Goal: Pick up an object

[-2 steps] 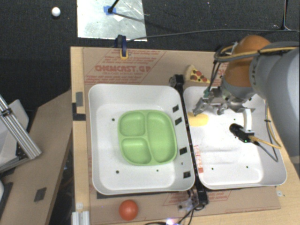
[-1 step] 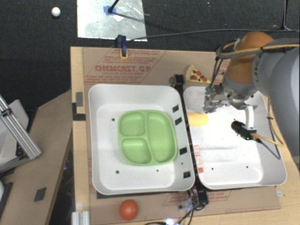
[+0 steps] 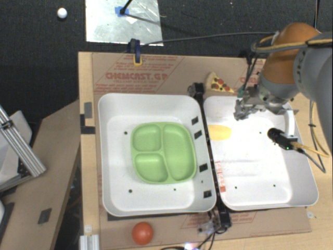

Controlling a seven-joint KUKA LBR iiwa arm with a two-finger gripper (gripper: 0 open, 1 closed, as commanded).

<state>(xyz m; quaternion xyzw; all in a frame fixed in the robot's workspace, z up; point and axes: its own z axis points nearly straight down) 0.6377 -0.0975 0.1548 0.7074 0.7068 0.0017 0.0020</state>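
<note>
Seen from above, the end effector [image 3: 242,111] hung over the upper left part of the right bin [image 3: 260,184]; whether it was spread or pressed together could not be told. A yellow object [image 3: 219,133] lay in that bin by its left wall, near the end effector but apart from it. The left bin [image 3: 117,189] held a green divided tray [image 3: 162,152], while a toy pizza slice [image 3: 220,83] and a red ball [image 3: 142,233] lay on the counter [image 3: 171,66] outside the bins.

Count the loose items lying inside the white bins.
2: a green divided plate in the left bin, and a yellow piece at the left wall of the right bin. The arm may hide more.
</note>
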